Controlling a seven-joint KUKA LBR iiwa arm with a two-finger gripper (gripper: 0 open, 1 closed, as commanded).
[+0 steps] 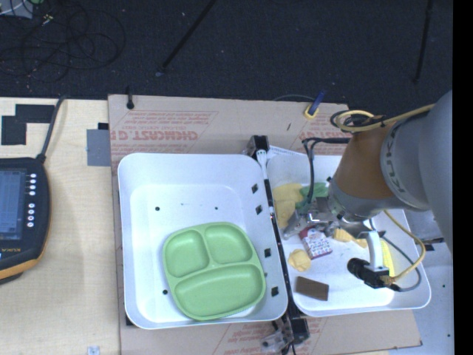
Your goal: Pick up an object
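Note:
My gripper [309, 219] hangs low in the right bin [414, 296], over its left half. Just below it lies a small red and white patterned packet [318, 245]. A yellow soft item [287, 197] and a green item [318, 191] lie right behind the gripper, partly hidden by it. A small yellow piece [299, 259] rests in front of the packet, and a brown block [312, 288] lies near the bin's front wall. Another yellow piece [346, 235] peeks out under the wrist.
The left bin [140, 198] holds a green divided plate [214, 271] toward its front. A black divider [270, 220] runs between the two bins. A teach pendant [18, 213] sits on the bench at far left.

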